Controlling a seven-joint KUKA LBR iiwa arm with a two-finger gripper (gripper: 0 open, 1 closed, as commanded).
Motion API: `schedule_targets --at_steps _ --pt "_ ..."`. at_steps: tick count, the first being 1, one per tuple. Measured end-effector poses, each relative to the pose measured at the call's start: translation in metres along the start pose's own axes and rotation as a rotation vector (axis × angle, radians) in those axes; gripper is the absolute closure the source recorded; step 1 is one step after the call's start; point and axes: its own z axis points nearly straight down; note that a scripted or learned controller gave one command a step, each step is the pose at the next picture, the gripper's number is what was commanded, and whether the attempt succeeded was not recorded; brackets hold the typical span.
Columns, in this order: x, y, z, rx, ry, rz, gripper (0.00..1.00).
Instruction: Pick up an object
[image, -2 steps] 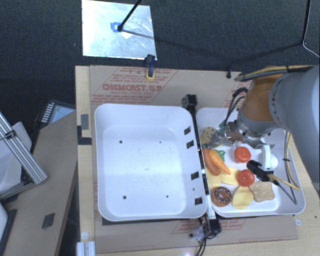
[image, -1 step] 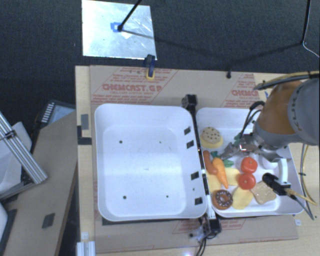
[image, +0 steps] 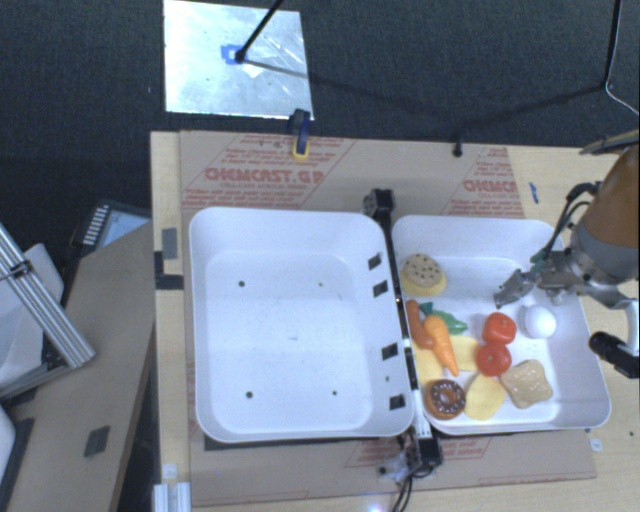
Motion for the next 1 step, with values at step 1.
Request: schedule_targets --at_steps 1 --pt "0.0328 0.0432 0.0686 0.004 0.004 -0.011 0.00"
